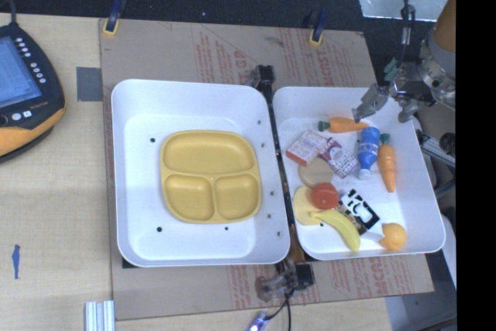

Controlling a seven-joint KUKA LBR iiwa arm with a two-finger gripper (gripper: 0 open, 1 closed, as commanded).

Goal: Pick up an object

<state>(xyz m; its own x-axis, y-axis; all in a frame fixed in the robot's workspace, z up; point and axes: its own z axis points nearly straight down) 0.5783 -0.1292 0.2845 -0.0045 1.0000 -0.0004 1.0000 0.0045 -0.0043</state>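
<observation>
Banana (339, 224) at right bin (430, 201) near edge, orange (394, 236) at its 3 o'clock. Gripper (390, 99) at bin's far right corner, fingers spread wide, holding nothing. Closest target: small carrot (343, 124), just at gripper's 8 o'clock, long axis running 3–9; blue bottle (368, 147) close at 7
</observation>
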